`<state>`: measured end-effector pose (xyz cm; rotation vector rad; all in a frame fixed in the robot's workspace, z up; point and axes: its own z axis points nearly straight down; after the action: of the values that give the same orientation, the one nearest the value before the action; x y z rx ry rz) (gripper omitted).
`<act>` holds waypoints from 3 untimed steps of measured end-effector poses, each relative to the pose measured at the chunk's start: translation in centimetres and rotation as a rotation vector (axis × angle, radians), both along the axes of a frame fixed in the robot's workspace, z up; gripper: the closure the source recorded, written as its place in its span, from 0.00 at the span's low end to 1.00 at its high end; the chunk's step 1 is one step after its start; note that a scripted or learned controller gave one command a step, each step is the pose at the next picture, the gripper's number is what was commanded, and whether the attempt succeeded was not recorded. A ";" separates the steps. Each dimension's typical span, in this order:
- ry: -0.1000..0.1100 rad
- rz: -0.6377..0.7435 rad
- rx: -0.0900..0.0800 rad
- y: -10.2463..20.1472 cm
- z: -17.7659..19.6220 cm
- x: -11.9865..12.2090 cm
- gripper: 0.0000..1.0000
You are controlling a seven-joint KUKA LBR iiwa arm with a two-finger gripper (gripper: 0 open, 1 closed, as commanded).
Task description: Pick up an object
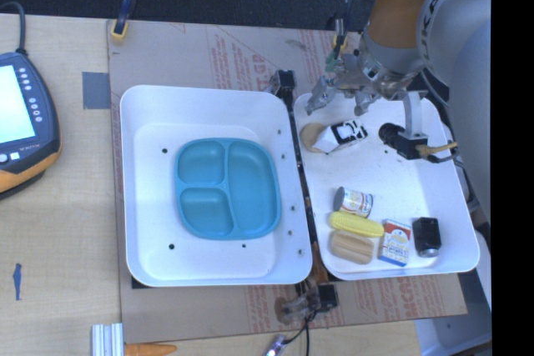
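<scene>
The grey and orange arm (417, 4) is seen reaching in over the far end of the right bin (417, 188), while the left bin (133, 179) is occupied by a blue divided plate (227, 188) alone. The gripper (340, 102) is held above the right bin's far left corner, its two fingers (318, 98) spread wide with nothing seen between them. The pick is judged to be at the approach step: no object is grasped and none is lifted. Candidates for the task are all found in the right bin. Along its near edge a bread roll (350, 248) is laid just beside a yellow corn cob (356, 223), with a red and white carton (396, 243) and a black block (426, 236) to their right and a small tin (355, 202) just behind the cob. Closest to the gripper, a white-and-black packet (347, 132) is seen touching a tan piece (312, 137) hard by the bin's left wall. The packet is judged the likeliest target, being almost under the fingers. A descent is called for next, with the open fingers brought down on either side of the packet and closed before any lift; some care is called for with the tan piece and the bin wall so near, since either could be caught by one finger
</scene>
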<state>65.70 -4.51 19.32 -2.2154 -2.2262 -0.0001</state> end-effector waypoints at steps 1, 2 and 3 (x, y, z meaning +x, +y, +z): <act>-0.013 -0.001 -0.007 -5.4 -8.2 -1.1 0.00; -0.018 -0.002 -0.012 -5.3 -8.9 0.5 0.00; -0.028 0.001 -0.016 -5.5 -7.4 0.8 1.00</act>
<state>66.52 -9.98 11.92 -2.2364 -2.2495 -0.0132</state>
